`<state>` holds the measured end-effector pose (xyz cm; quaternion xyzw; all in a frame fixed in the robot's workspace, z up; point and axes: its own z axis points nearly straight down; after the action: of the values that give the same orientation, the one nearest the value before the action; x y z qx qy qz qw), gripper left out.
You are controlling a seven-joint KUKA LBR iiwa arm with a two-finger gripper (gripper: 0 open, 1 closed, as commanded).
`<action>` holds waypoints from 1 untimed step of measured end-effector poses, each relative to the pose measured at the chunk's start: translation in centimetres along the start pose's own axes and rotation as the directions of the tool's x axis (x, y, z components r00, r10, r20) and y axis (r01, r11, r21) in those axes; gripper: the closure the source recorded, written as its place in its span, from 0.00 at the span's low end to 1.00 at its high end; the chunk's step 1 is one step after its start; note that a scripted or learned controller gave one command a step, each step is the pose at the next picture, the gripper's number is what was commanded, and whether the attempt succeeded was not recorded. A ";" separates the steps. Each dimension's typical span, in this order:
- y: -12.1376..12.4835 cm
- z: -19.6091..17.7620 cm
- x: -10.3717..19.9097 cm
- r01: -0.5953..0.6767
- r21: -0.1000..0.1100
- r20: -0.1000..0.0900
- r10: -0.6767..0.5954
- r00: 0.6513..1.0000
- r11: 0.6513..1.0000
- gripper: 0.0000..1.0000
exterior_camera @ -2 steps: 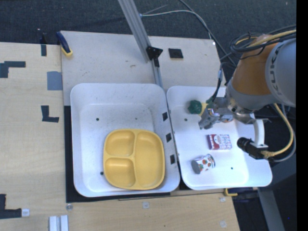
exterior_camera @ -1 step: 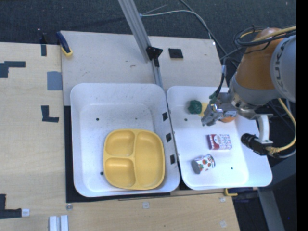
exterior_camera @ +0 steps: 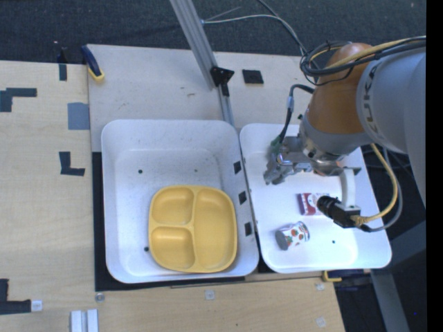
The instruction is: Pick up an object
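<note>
White plastic forms two shallow bins side by side on a pale bench. One yellow plate [exterior_camera: 193, 229] with three compartments lies in the left bin [exterior_camera: 121, 151], toward its near edge. The right bin [exterior_camera: 360, 254] holds two small things: a red and white packet [exterior_camera: 309, 203] and, nearer the front edge, a small cup [exterior_camera: 293, 235] lying on its side, white with red marks and a grey end. The two sit near each other but apart. One grey arm [exterior_camera: 387, 95] with an orange band reaches in from the right, its bulk over the far part of the right bin. Its gripper [exterior_camera: 275, 175] hangs over the bin's left side, close to the dividing wall and well up from the cup. Whether the pincer is open or closed cannot be told from this angle, and nothing is seen between its tips. One metal pole [exterior_camera: 197, 37] crosses the bench behind the bins, and one blue and yellow clamp [exterior_camera: 92, 63] sits at the far left corner.
</note>
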<state>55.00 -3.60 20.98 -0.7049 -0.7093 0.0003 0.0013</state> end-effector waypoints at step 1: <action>-1.6 -1.1 5.4 0.001 0.000 -0.001 -0.001 1.000 1.000 1.00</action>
<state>53.39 1.75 22.08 -0.7044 -0.7098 -0.0001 0.0017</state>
